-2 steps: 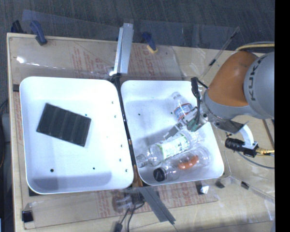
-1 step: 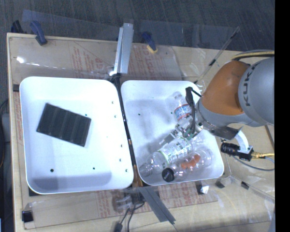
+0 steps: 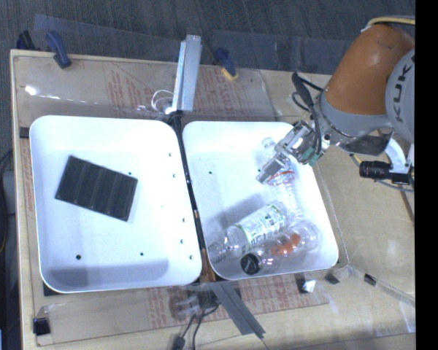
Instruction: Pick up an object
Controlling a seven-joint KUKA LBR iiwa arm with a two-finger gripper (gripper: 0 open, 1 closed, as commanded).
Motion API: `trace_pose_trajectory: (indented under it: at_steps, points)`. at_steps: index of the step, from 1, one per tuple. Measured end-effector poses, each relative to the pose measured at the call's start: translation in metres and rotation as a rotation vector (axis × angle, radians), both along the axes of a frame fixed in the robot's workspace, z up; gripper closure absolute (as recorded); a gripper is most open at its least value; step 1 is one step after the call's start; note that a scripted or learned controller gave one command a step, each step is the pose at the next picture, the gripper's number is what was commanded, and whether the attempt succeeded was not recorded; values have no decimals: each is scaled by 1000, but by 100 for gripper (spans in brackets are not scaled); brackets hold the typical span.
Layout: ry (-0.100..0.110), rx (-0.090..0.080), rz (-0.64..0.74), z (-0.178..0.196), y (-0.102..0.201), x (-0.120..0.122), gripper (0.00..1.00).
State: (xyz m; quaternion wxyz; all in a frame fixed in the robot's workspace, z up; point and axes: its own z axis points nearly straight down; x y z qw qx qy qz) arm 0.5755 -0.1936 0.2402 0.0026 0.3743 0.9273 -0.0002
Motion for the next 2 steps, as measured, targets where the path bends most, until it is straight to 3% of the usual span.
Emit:
trace_pose_trajectory:
  at_steps: [1, 2]
  points:
    - [6, 2, -74, -72, -17, -49, 0]
    - [-31, -1, -261, -96, -14, -75, 0]
